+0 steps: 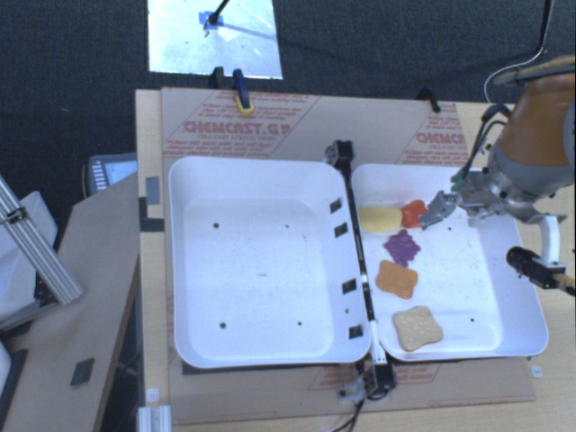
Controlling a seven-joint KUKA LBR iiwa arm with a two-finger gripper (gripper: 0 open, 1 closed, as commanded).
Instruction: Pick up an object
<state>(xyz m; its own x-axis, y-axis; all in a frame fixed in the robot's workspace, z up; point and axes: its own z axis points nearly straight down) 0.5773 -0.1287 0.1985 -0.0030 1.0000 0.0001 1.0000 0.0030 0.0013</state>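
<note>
In the right bin (504, 331) lie several small items: a yellow piece (379, 217), a red piece (412, 212), a purple cluster (402, 247), an orange piece (396, 279) and a tan toast-shaped piece (418, 327). My gripper (438, 210) hangs over the upper part of this bin, its tip just right of the red piece. Whether it touches the red piece I cannot tell.
The left bin (261, 259) sits beside it, split off by a black clipped divider (355, 250). Both bins rest on a cardboard sheet (270, 124). A black fitting (531, 266) juts over the right bin's right side. Cables hang at the upper right.
</note>
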